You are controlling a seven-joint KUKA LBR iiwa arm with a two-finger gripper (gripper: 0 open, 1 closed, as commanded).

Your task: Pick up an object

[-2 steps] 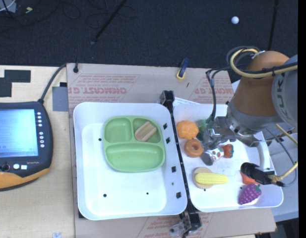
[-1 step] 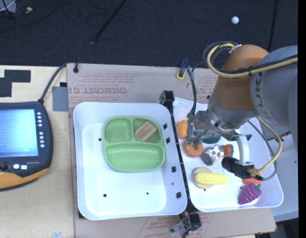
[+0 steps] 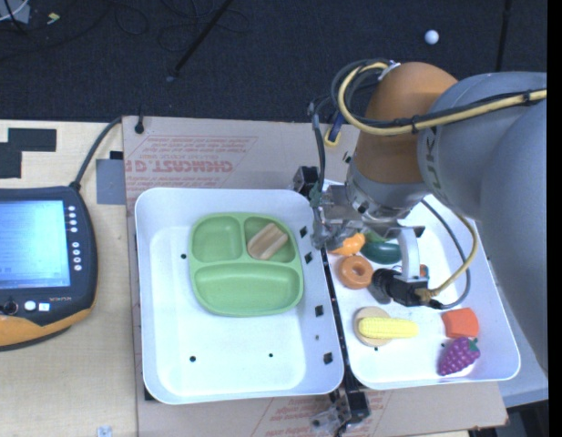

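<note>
Grapes (image 3: 458,356) lie nearest, one purple bunch at five o'clock in the right bin (image 3: 410,364). Just beyond, at four o'clock, is one red block (image 3: 460,321), and at seven o'clock one corn (image 3: 387,328). Farther in, toward ten o'clock, lies one donut (image 3: 355,271), then one small orange piece (image 3: 352,243) and one green piece (image 3: 383,249) partly under the wrist. That makes six toys in this bin.

The gripper (image 3: 333,233) hangs at about eleven o'clock, close over the orange piece, beside the wall shared with the left bin (image 3: 171,335). I cannot tell how wide it stands, and nothing shows held in it.

The orange piece seems the likeliest pick. It looks like plastic play food, so probably light, stiff and smooth, apt to skid or pop out of a pinch. A grip across its narrow middle should serve, though the wall crowds it. The donut would take a pinch across one side of its ring.

The left bin holds one green plate (image 3: 244,289), with one tan block (image 3: 267,240) in its one o'clock compartment
</note>
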